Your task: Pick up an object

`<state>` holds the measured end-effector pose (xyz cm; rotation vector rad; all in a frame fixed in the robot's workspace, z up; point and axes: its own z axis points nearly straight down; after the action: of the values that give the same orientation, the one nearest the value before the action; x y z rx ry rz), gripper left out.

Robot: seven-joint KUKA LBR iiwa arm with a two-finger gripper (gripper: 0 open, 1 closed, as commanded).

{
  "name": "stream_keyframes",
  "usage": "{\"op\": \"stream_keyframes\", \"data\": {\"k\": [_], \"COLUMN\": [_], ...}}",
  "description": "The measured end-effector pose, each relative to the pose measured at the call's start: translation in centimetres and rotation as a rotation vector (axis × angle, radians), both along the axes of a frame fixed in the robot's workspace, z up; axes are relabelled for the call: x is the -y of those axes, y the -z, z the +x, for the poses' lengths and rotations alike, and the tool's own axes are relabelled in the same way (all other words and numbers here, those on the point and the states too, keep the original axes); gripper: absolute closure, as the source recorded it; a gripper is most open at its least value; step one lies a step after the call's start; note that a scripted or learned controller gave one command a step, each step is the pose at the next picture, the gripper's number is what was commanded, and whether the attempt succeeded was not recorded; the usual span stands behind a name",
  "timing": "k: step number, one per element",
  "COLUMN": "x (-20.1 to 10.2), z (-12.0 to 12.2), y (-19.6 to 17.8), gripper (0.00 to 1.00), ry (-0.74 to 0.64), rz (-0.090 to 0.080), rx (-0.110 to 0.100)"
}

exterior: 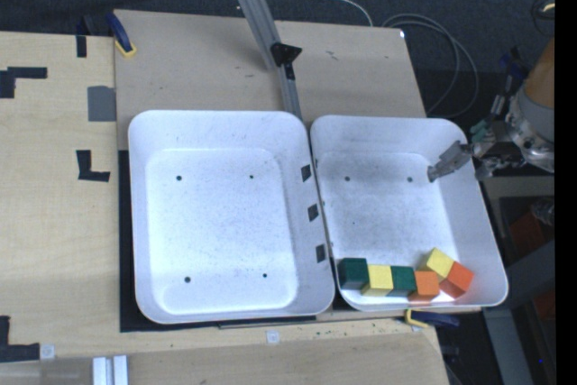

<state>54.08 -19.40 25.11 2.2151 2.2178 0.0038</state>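
Wooden bench [225, 59] carries two white bins; left bin [221, 212] beside right bin [406, 212]. Blocks [406, 277] lie in a row along the right bin's near wall, at about 6 o'clock from the pincer [448, 161], well apart from it. Colours: dark green, yellow, green, orange, yellow, orange, touching one another. Pincer hovers over the right bin's far right corner; opening cannot be told; nothing seen between its fingers.

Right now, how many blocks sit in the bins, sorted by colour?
Green blocks: 2
Yellow blocks: 2
Orange blocks: 2
Total: 6, all clustered along the near edge of the right bin.
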Motion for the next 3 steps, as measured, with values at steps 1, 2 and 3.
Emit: {"op": "stream_keyframes", "data": {"k": [1,2,3], "x": [-8.9,-8.5,-5.5], "z": [0.0,-0.4,-2.7], "y": [11.9,9.6,2.0], "gripper": [0.00,0.00,0.00], "ry": [-0.005,0.001,0.003], "rz": [0.007,0.004,0.001], "rx": [-0.017,-0.007,-0.001]}}
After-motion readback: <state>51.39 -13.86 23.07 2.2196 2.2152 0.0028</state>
